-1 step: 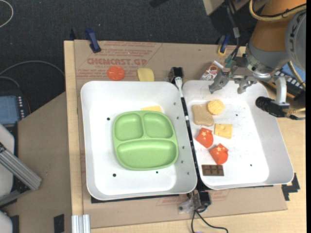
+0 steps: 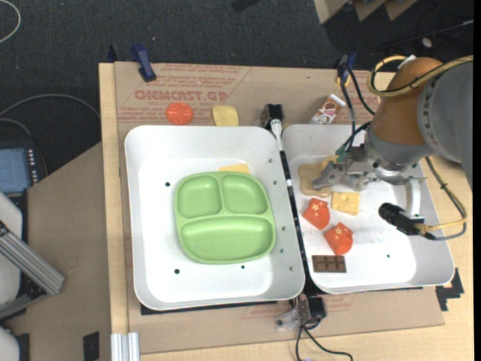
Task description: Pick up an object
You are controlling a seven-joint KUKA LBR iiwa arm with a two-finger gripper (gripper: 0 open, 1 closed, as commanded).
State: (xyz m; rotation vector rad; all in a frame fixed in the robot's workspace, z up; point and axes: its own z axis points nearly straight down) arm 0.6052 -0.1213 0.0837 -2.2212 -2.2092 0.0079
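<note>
The right bin holds several small items. A tan flat piece lies at its back left, with a yellow cheese block just right of it. In front of these are two red pieces and a brown chocolate bar. My gripper is low over the back of this bin, right at the tan piece's right edge and just above the cheese block. The arm's wrist hides what lies beneath it.
The left bin carries a green divided plate with a yellow slice behind it. On the cardboard behind the bins lie an orange piece, a pale yellow piece, a black object and a small packet. Cables trail to the right of the arm.
</note>
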